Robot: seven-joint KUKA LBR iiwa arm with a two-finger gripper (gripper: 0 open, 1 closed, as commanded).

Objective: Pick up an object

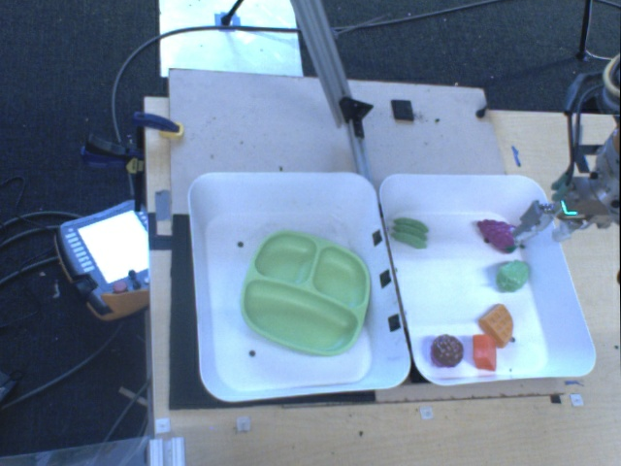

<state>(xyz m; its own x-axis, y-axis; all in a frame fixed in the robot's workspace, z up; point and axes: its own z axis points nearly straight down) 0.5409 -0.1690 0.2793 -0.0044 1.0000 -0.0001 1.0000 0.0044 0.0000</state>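
Leftward, your green plate (309,292) sits in the left bin (209,260). Your purple object (496,233) lies in the right bin (568,304), just beside the end effector (533,220) near the right rim; whether it's clamped, you cannot tell.

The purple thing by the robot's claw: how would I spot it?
Find the right-hand white bin. Along its far side, right beside the gripper, lies the purple lumpy piece. It is the sole purple item; the others are green, orange, red and brown.

Purple grape bunch (496,234), right bin (572,309), far side
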